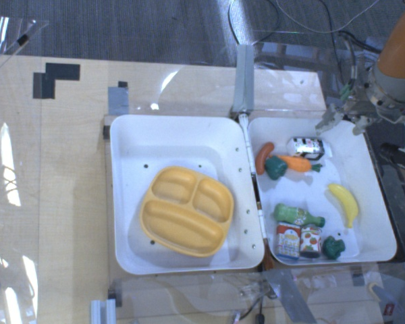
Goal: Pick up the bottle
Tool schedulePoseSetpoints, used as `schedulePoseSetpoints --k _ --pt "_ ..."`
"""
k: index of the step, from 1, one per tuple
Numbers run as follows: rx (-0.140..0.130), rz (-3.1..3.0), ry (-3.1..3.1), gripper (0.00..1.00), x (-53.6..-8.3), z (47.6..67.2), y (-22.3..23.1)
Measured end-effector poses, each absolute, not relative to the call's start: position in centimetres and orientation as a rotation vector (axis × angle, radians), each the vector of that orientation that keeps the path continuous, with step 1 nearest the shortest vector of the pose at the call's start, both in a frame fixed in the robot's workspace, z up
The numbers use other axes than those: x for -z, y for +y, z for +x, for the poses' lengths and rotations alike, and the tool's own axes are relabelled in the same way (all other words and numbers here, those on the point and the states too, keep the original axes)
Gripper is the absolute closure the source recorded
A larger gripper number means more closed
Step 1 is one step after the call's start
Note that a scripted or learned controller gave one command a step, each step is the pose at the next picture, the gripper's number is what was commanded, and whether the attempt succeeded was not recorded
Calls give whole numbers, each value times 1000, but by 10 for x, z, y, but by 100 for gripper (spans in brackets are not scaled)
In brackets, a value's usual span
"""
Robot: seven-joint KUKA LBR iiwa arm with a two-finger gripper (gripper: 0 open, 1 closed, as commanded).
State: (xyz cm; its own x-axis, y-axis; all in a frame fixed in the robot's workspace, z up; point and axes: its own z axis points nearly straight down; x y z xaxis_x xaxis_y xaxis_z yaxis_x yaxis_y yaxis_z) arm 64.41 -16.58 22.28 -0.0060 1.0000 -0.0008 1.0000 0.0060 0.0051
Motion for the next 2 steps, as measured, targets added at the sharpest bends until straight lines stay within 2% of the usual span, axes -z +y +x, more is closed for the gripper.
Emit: schedulePoseSetpoints --k 1,2 --pt "-19 2282 2139 0 -101 613 -101" --pt "-12 2366 2059 0 -89 525 -87"
